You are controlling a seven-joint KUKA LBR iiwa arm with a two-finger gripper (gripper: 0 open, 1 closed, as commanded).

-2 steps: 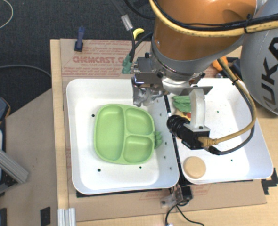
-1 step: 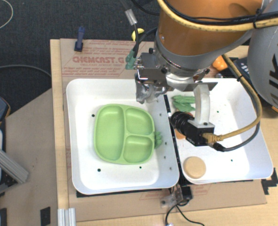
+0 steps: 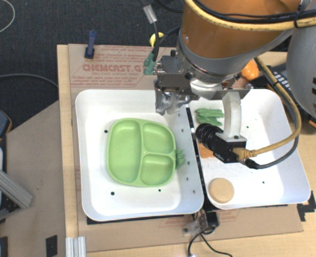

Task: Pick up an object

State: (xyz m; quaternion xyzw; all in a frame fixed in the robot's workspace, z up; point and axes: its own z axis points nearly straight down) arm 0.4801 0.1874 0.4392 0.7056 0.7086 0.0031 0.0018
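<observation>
My tool (image 3: pixel 168 105) hangs over the far right corner of the left bin (image 3: pixel 88 143), close to the strip where the two white bins meet, with my grey-and-orange arm (image 3: pixel 238 20) reaching in above it. From this slanted overhead view I cannot tell whether the tool is set wide or narrow, since its metal body hides the tip.

A pale green divided plate (image 3: pixel 139 151) lies flat in the middle of the left bin, its three compartments facing up. Its far right edge sits just below my tool, near it but apart from it. A small green scrap (image 3: pixel 179 157) touches the plate's right rim, beside the bin's right wall.

In the right bin (image 3: pixel 276 143), a green ridged piece (image 3: pixel 209 113) lies near the far left corner, just across the divide from my tool. A round tan disc (image 3: pixel 220 190) rests at the near left corner of that bin, well apart from the green piece. Between the two, an orange patch (image 3: pixel 205 151) shows against the left wall, mostly covered, so I cannot make out what it is.

Both bins sit on a brown board on the counter (image 3: pixel 115 63), printed with red lettering along its far side. A blue clip (image 3: pixel 90 44) stands at the board's far left edge, and another orange thing (image 3: pixel 250 71) shows beyond the right bin, partly behind my arm.
</observation>
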